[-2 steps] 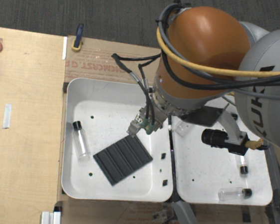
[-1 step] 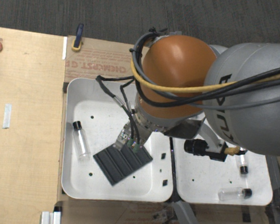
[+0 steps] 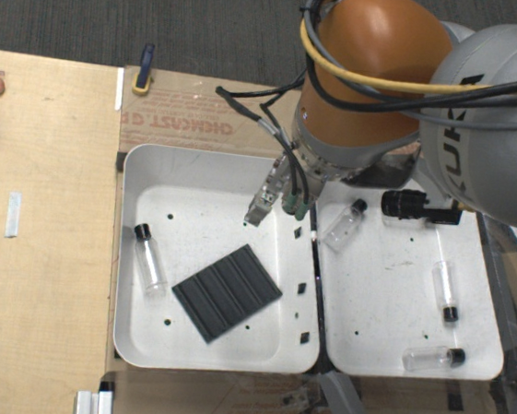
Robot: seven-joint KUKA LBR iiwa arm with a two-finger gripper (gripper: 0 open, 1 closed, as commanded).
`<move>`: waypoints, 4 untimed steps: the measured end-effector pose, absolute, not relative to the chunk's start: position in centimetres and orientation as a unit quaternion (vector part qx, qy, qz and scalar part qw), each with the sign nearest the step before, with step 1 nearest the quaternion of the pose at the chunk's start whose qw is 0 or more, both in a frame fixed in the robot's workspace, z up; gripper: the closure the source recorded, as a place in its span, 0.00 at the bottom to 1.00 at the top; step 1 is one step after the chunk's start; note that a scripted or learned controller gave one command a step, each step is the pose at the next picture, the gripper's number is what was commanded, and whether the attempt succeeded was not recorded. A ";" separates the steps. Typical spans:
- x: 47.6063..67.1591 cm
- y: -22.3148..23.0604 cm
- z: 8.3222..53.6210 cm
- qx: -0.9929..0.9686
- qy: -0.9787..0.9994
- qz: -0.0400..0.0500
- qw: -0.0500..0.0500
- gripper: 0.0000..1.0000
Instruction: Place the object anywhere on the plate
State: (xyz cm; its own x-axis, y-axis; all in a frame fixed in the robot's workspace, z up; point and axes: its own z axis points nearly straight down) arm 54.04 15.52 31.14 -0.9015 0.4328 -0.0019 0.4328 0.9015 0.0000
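Observation:
A dark ribbed rectangular plate point(image 3: 227, 293) lies flat and turned at an angle in the left bin point(image 3: 124, 325). A clear tube with a black cap point(image 3: 148, 257) rests on the bin floor to the plate's left, apart from it. My gripper point(image 3: 275, 211) hangs over the back right of the left bin, above and behind the plate, close to the divider between the bins. It is open, and I see nothing between its fingers point(image 3: 260, 206). The arm's orange band and grey body hide the back of the right bin.
The right bin point(image 3: 492, 353) holds three more clear capped tubes: one near its back left point(image 3: 343, 224), one at mid right point(image 3: 444, 289), one at the front right point(image 3: 433, 358). A cardboard sheet point(image 3: 195, 115) lies behind the bins, and a wooden benchtop point(image 3: 34, 222) spreads to the left.

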 end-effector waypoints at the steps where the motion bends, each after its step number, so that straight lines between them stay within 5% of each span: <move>1: 55.4 22.9 32.5 0.097 0.995 0.000 0.001 1.00; 2: 53.7 22.8 30.5 0.060 0.998 0.000 0.000 1.00; 3: 61.6 22.8 27.9 -0.088 0.996 0.001 0.001 1.00; 4: 57.9 19.1 32.2 -0.110 0.994 0.000 0.001 1.00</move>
State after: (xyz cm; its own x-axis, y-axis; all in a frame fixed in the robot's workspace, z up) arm 57.91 19.08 32.17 -0.9757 -0.2189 -0.0022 -0.2190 0.9757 0.0003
